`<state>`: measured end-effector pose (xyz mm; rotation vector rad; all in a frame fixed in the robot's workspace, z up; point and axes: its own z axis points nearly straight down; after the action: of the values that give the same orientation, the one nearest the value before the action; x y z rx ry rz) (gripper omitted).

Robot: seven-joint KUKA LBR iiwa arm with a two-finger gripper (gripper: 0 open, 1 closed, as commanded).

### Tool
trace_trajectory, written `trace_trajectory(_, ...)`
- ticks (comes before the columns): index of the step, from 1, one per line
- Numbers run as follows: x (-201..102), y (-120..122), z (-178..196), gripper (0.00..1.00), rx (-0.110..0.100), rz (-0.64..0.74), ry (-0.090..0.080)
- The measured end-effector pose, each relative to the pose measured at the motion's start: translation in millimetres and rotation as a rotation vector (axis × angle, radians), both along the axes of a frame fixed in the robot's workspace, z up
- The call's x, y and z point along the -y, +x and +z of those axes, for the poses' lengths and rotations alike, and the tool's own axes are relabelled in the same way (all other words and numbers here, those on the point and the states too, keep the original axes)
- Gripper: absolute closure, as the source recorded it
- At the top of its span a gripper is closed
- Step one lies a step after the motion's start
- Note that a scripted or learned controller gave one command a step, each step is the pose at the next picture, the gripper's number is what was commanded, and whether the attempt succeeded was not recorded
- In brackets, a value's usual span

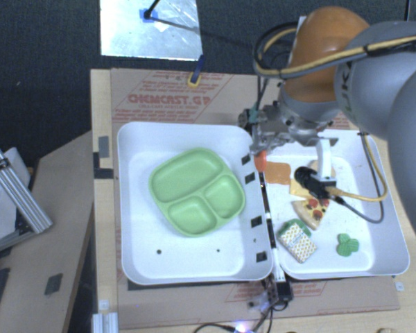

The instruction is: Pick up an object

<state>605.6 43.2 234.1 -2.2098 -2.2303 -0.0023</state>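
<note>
The gripper (262, 143) is seen low over the far left corner of the right bin (388, 248), close to the wall shared with the left bin (135, 207). Whether the claw is apart or together cannot be told, since it is hidden under the wrist, and nothing can be made out in its hold.

A small red piece (261, 162) is found just beneath the gripper, against the shared wall. An orange slab (279, 173) lies flat beside it, touching or nearly touching it. Nearer the camera a pizza slice (312, 214) is laid in the middle of the same bin, and a checked packet (296, 241) is set just in front of it, near the shared wall. A green sprig (347, 245) is placed apart from these, toward the near right corner.

Much of the far side of the right bin is covered by the grey arm (395, 82) and its orange band, so that the part of the bin behind the slab is masked. The shared wall, lined with black clips (249, 179), stands close on the gripper's left.

The left bin is occupied by a green divided plate (194, 189), lying flat and well apart from the gripper. Both bins are borne on a printed cardboard sheet (166, 99), and a silvery sheet (149, 19) is seen beyond it.
</note>
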Motion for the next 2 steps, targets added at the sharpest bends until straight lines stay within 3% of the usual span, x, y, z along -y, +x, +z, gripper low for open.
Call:
trace_trajectory(1, -37.5, -25.7, -7.2, 1.00, -0.002, -0.001, -0.001)
trace_trajectory(2, -40.2, -21.2, -3.0, 1.00, 0.001, -0.002, -0.002)
